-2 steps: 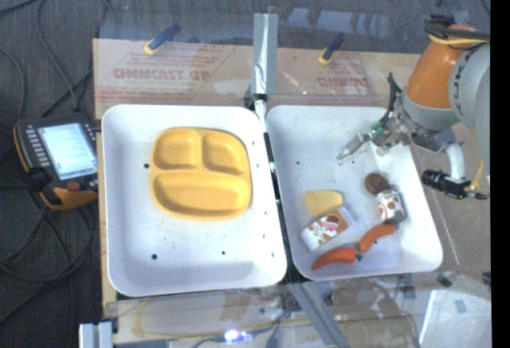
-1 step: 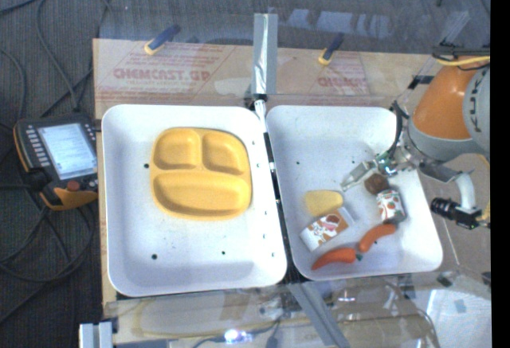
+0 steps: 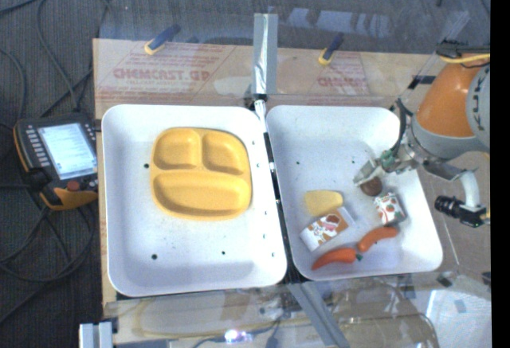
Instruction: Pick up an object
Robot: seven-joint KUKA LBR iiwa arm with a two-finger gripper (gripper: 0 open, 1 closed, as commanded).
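My gripper [image 3: 372, 176] hangs low over the right bin [image 3: 335, 127], near its right side, at the end of the grey arm with the orange band [image 3: 446, 103]. A small brown object [image 3: 371, 188] lies directly under the gripper's tip; whether they touch is unclear. Close by to the right lies a small red-and-white carton [image 3: 389, 209]. Further left in the same bin are a pale yellow wedge [image 3: 323, 200], a second red-and-white carton [image 3: 326, 228] and an orange-red carrot-like piece [image 3: 355, 249] along the front.
The left bin [image 3: 127, 259] holds a yellow divided plate [image 3: 202, 172]. A metal divider post [image 3: 263, 60] stands behind the gap between the bins. A teach pendant [image 3: 56, 155] lies left of the bench.
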